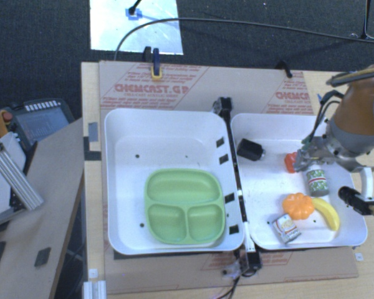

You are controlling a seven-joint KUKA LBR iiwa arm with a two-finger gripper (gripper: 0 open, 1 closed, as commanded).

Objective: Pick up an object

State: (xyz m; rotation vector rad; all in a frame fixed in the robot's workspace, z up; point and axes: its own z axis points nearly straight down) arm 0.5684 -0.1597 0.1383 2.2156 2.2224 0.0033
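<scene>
Seemingly hovering over the small orange-red piece (290,162) in the right bin (262,232), the hand (306,159) hides its grip state; the piece looks light, rigid, best pinched across its sides.

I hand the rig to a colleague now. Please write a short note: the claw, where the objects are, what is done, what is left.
Claw: low in the right bin, at its right side, beside a red object; open or shut cannot be told.
Right bin: black object at upper left, small can, orange pumpkin-like toy, banana, small box.
Left bin: green divided plate.
Done: no object seen lifted.
Left: grasp one object and raise it.
</scene>
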